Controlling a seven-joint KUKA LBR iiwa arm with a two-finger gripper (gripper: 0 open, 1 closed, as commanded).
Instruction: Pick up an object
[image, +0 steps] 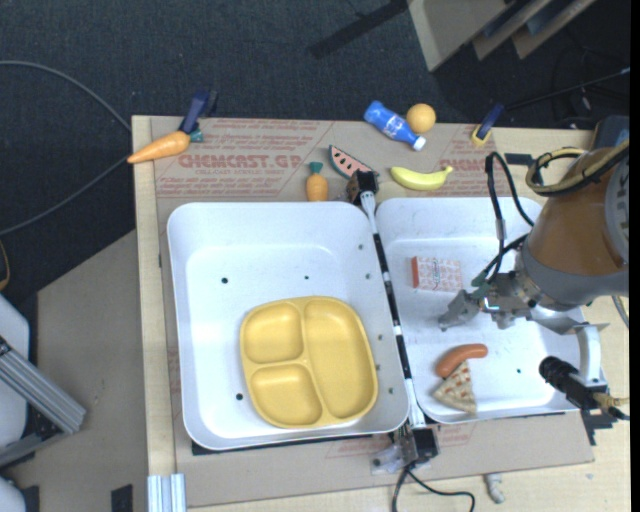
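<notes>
Sausage: small orange-red toy sausage (461, 354), right white bin (520, 215), just above pizza slice toy (457, 388)
End effector (458, 313): empty, fingers spread

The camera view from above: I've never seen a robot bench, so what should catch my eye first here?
Probably the yellow divided plate, sitting alone in the left bin. Next, the grey-and-orange arm reaching in from the right, its hand low over the right bin, just above a toy sausage and pizza slice. Beyond the bins, toy foods lie scattered, among them a banana and a carrot.
</notes>
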